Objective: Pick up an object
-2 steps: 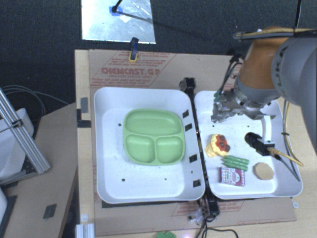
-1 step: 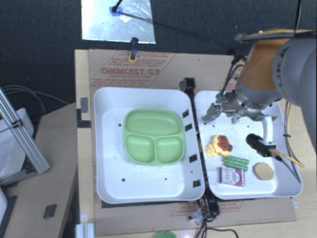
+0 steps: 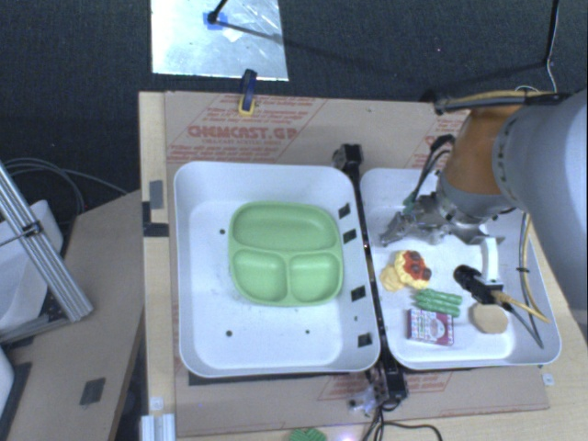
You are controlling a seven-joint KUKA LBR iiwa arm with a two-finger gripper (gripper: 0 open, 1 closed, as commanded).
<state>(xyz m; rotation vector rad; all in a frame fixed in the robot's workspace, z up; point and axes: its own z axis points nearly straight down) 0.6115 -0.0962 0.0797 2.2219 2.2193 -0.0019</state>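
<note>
One red packet (image 3: 430, 325), one green plate (image 3: 284, 253), two bins (image 3: 207, 338); gripper (image 3: 404, 228) state: cannot tell

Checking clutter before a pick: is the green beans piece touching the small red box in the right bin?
Cannot tell. In the camera view the green beans piece lies just above the small red box, their edges meeting or nearly so, with no plain gap or overlap.

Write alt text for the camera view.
A grey arm reaches from the right over the right bin, its gripper just above a yellow and red toy. Nearby lie green beans, a red packet and a tan piece; the left bin holds a green tray.
</note>
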